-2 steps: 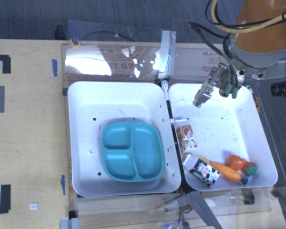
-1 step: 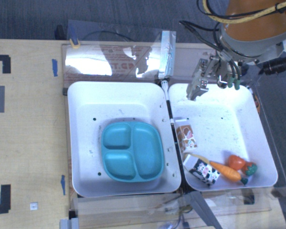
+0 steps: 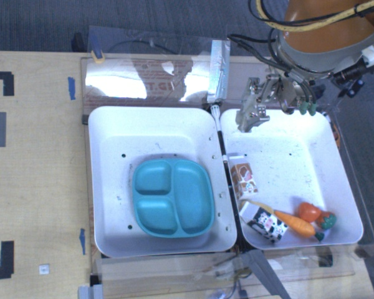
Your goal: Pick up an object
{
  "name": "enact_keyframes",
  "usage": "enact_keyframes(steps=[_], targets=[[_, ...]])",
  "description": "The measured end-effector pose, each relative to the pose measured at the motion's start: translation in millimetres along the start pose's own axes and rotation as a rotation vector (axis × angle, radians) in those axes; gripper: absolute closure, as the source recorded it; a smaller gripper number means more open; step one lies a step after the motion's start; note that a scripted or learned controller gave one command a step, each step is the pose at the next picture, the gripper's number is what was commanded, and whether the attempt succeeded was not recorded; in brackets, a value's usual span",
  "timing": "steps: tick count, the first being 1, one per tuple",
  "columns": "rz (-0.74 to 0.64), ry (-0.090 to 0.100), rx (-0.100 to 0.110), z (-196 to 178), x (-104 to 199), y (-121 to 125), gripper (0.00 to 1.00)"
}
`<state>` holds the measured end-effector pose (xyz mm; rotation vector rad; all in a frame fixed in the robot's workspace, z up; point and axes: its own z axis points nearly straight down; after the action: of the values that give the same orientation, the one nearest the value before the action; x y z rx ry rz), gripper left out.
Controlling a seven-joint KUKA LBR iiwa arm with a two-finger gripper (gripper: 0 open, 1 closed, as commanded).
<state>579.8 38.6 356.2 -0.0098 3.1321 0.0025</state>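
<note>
The right bin (image 3: pixel 311 148) holds an orange carrot (image 3: pixel 293 222), a red tomato-like toy (image 3: pixel 310 212) with a green piece beside it, a black-and-white cow-patterned box (image 3: pixel 268 224) and a small brown packet (image 3: pixel 242 178). These lie along the bin's near and left sides. My gripper (image 3: pixel 252 118) hangs over the bin's far left corner, well above and away from the objects. Its metal fingers point down with nothing between them.
The left bin (image 3: pixel 112 142) carries a blue divided plate (image 3: pixel 173 197). A shiny foil-backed panel (image 3: pixel 149 80) stands behind the bins. Cables (image 3: pixel 268 17) loop off the arm at the top right. The wooden bench (image 3: pixel 31 185) stretches to the left.
</note>
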Motion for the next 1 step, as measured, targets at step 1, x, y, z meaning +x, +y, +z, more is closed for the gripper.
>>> enact_keyframes(steps=[1], targets=[[-0.170,0.004,-0.001,53.6,-53.8,31.5,1.00]])
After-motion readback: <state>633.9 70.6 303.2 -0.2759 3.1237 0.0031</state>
